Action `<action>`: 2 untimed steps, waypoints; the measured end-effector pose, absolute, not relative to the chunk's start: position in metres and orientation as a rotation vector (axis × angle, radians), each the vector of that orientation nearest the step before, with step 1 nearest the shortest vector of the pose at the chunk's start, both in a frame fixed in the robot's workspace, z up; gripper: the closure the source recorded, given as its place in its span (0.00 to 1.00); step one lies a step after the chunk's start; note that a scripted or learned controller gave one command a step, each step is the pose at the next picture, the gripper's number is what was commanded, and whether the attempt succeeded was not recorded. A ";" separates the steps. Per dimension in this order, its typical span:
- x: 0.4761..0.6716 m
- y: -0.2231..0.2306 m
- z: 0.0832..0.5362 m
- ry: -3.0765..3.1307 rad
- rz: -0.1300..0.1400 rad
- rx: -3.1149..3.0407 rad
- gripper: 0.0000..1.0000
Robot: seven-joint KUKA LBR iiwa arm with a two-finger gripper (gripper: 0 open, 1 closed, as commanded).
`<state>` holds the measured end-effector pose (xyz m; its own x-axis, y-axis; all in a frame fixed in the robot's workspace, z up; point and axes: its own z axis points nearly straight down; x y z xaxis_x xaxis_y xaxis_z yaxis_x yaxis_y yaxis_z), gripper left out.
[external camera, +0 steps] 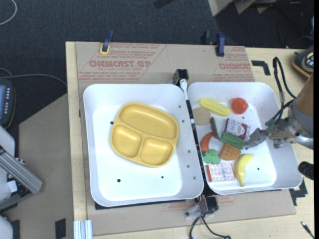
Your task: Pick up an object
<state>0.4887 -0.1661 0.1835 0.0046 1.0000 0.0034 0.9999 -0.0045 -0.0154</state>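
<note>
My arm (305,114) reaches in low from the right edge, wrist bent toward the left. My gripper (258,136) points leftward and slightly down, dark fingers (254,138) stretched out ahead; their spread is too blurred to judge.

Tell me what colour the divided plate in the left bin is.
Yellow: the divided plate shows plainly in the camera view, lying in the left bin.

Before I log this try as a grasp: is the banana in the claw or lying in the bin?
Lying in the bin. The banana rests on the right bin's floor, apart from the claw, which is above it near the toy pile.
</note>
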 end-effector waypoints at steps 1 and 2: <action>0.492 -0.166 0.191 -2.220 0.001 -2.221 0.00; 0.491 -0.170 0.147 -2.217 0.003 -2.218 0.00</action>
<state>0.4907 -0.1704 0.1469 0.0006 1.0000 0.0024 1.0000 -0.0006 -0.0053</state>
